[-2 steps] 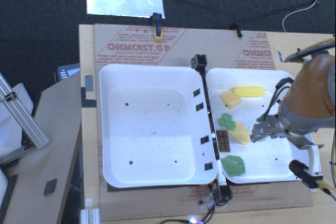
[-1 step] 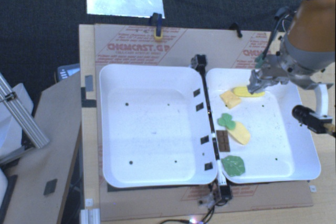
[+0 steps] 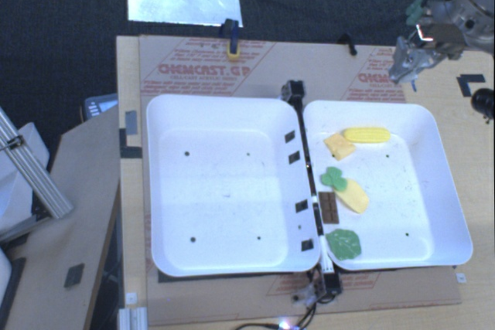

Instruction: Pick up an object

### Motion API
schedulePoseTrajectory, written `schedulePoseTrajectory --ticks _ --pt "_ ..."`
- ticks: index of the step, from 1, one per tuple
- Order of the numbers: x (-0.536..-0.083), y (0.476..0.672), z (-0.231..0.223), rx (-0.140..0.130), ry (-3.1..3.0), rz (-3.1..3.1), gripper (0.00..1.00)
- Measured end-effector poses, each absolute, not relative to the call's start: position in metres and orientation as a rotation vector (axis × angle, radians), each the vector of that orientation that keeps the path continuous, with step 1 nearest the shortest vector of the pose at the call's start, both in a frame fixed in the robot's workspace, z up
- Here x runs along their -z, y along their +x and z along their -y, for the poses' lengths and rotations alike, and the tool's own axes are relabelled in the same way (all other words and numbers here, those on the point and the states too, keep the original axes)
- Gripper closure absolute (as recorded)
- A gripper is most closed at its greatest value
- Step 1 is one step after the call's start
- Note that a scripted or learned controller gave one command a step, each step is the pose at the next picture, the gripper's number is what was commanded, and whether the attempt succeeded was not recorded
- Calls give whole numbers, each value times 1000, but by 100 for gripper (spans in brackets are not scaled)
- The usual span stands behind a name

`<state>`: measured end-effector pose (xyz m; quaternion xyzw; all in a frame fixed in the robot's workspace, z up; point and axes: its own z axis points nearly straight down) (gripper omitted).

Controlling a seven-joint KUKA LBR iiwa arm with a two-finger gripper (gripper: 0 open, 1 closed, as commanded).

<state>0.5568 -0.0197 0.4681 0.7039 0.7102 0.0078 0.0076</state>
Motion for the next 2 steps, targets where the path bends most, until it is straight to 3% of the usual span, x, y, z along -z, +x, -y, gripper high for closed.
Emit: schedulePoseTrajectory --ticks 1,2 --pt "-355 553 -38 7 2215 -2237 100" --pt "-396 538 -131 -9 2206 -2235 100"
